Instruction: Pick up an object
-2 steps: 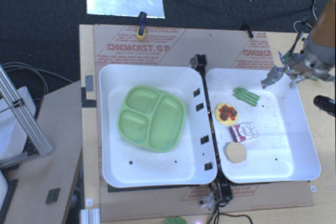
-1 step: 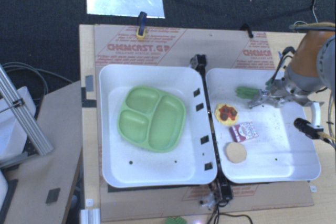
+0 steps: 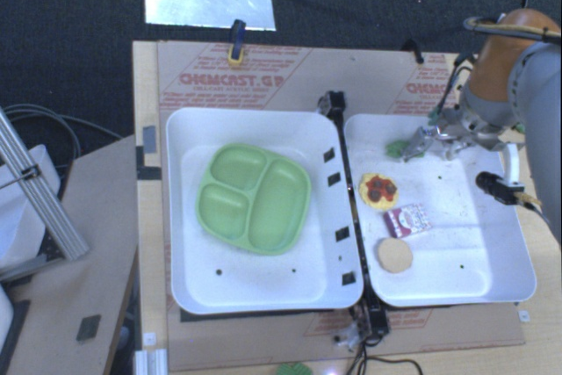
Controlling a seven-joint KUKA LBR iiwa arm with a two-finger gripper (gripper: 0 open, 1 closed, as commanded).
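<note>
The table (image 3: 263,70) carries two white bins side by side; the left bin (image 3: 189,277) holds a green divided plate (image 3: 255,198) lying flat near its middle.

Nearest the camera in the right bin (image 3: 492,277) lies a round tan cookie-like disc (image 3: 395,256); just beyond it sits a small red-and-white packet (image 3: 407,220); beyond that, close to the dividing wall, rests a yellow disc with red topping (image 3: 378,190). These three lie near one another but apart, so each appears open to a grasp from above.

Farthest back, a small green object (image 3: 397,149) lies near the bin's rear wall; the hand (image 3: 420,143) sits low just beside it, apparently approaching it as the pick target. Whether the hand is wide, narrow or holding anything cannot be told; contact with the green object is unclear.
</note>
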